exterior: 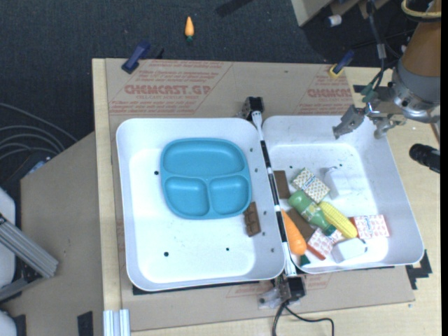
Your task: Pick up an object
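Gripper [364, 120] sits over the far right corner of the right bin [397, 180], fingers apart, nothing between them. Pickable stuff is piled at the bin's near side, well apart from the fingers: green bottle [309, 208], corn cob [338, 219], carrot [295, 235], checkered packet [311, 185], red-white packet [371, 226]. Left bin [136, 187] has a blue divided tray [205, 177] and a brown bar [251, 220] just right of it.

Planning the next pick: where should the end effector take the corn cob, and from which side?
Grip the corn cob across its middle, coming straight down. It lies flat and slanted on top of the pile, so its long sides are likely easiest to reach. The green bottle crowds one side.
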Available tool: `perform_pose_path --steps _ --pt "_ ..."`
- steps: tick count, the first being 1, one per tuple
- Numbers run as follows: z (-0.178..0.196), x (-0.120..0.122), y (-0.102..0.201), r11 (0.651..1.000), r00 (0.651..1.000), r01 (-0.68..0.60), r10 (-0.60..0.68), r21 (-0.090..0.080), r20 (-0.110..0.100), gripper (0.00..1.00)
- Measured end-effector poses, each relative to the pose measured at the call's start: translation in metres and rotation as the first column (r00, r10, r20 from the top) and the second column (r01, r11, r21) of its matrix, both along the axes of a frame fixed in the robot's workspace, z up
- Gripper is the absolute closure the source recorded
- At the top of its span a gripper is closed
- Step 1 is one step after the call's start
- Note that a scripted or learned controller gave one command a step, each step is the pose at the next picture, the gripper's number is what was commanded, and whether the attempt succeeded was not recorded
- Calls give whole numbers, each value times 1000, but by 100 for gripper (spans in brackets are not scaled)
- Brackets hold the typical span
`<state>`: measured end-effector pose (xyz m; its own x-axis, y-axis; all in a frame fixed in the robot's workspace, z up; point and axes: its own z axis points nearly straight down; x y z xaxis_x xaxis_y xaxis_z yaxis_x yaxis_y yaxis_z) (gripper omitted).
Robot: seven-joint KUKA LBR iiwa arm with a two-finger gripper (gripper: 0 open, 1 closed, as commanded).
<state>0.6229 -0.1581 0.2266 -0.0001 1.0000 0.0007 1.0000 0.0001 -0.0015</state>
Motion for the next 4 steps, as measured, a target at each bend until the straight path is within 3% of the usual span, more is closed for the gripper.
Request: perform_pose_path --steps 1,2,3,4 --pt "-125 -18 48 1000 1000 -1 1 0 -1 0" --pt "-114 -17 48 1000 1000 0 0 -1 3 100" --pt "-42 -39 74 1000 1000 -1 1 -1 3 100" --pt "-42 -39 74 1000 1000 0 0 0 2 0"
